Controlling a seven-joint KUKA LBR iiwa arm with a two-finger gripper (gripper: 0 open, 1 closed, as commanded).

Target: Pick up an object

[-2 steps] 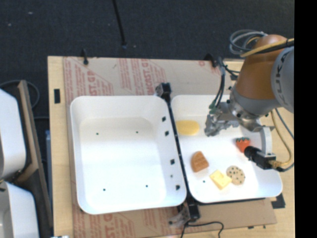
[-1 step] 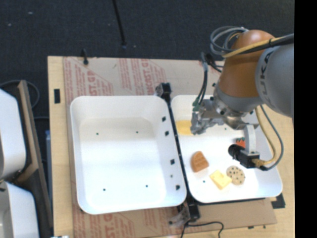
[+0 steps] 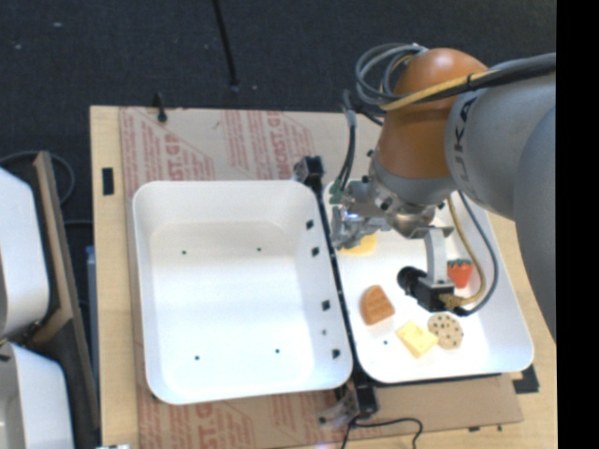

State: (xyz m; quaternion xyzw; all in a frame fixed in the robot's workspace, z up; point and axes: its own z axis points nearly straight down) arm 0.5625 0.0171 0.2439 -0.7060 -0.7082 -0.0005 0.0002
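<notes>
The arm reaches in from the right, and its gripper (image 3: 354, 229) hangs low over the back left part of the right bin (image 3: 487, 358). Just under it lies a pale yellow object (image 3: 361, 245), partly covered by the gripper. An orange-brown bread-like piece (image 3: 377, 304) rests in the middle of that bin. In front of it lie a yellow block (image 3: 416, 338) and a round cookie (image 3: 445, 329). A small red and orange object (image 3: 459, 273) sits at the right, beside a black part of the arm's fittings (image 3: 418, 286).
The left bin (image 3: 159, 251) stands beside the right one, their rims meeting at a black-clipped divide (image 3: 325, 279). Both rest on a cardboard sheet (image 3: 225, 148) over the bench. Cables loop from the arm's wrist (image 3: 473, 251) across the right bin.
</notes>
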